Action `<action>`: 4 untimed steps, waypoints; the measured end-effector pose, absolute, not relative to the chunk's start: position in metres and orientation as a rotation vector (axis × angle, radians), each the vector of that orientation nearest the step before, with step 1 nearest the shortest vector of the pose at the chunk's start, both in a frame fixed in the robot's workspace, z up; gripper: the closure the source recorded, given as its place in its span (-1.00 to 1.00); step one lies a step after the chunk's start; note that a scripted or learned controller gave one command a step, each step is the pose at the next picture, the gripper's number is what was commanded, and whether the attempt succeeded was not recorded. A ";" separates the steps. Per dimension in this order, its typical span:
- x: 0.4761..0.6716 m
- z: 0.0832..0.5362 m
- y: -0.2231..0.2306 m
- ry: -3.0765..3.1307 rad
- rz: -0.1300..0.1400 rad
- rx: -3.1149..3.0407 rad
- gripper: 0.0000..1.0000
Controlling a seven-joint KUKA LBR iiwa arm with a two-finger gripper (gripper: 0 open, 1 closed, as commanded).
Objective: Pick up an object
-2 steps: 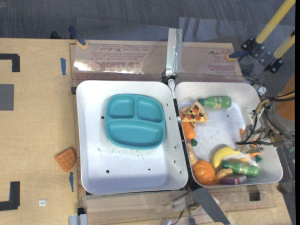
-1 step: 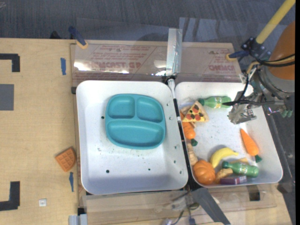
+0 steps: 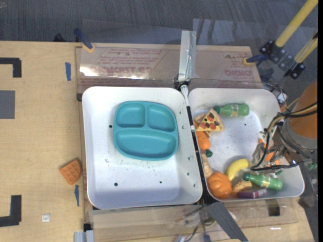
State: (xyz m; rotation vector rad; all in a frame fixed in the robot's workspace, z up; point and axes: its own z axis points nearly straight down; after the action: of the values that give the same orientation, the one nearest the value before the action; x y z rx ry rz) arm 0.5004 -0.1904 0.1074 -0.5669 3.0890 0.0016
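**Toys gathered in the right bin, arm at its right rim**

The objects to be picked are found in the right bin [image 3: 237, 135]. A green bottle [image 3: 232, 110] is laid on its side near the far wall, and a pizza slice [image 3: 210, 122] is set just beside it, toward the divider between the bins. A carrot [image 3: 203, 141] is seen below the slice, close to the left wall. Along the near side a yellow banana [image 3: 237, 167] is placed, with an orange pumpkin [image 3: 220, 183] just beside it in the near left corner. A second green bottle [image 3: 263, 180] is laid flat near the right corner, and a purple item [image 3: 252, 193] is tucked against the near wall beneath it.

The arm [image 3: 305, 120] is brought in at the right rim of this bin, its orange band being visible above a bundle of cables. The end effector [image 3: 266, 158] is lowered near the second green bottle; whether it is released or clenched cannot be told, as that part is hidden by cables and clutter.

In the left bin [image 3: 101, 150] a teal divided plate [image 3: 146, 130] is placed toward the far side. On the wooden surface [image 3: 35, 135], well apart from both bins, a small waffle-like toy [image 3: 70, 171] is laid to the left.
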 end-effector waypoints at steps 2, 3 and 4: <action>0.523 0.090 -0.222 3.103 -0.008 -0.395 1.00; 0.585 0.216 -0.152 3.124 -0.002 0.069 1.00; 0.479 0.135 -0.166 3.131 0.001 -0.258 1.00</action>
State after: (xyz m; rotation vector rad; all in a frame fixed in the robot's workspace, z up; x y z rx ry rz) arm 0.4791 -0.1659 0.1345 -0.2584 3.1311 0.0014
